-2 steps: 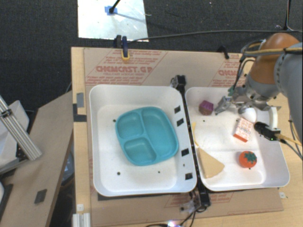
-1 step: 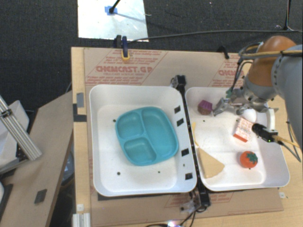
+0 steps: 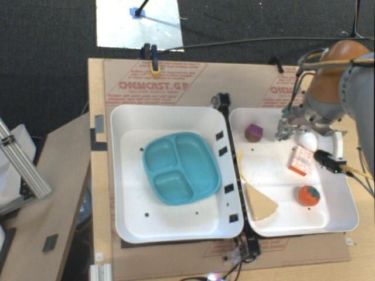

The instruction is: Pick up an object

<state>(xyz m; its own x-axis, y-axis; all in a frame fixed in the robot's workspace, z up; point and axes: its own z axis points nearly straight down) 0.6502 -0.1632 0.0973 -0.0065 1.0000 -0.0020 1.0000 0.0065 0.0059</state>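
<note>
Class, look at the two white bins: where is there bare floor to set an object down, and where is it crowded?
Left white bin: bare floor rings the teal divided plate, widest along its left and front.

Right white bin: a bare patch lies mid-floor between purple block, yellow wedge and red-white carton.

Crowded: its back right, where gripper, white egg and carton cluster; a tomato sits in front.

You see smooth, glossy plastic in both white bins (image 3: 176,113) and the teal divided plate (image 3: 181,167) (matt cardboard beneath, lower frame); the egg (image 3: 307,140) looks shiny.
</note>
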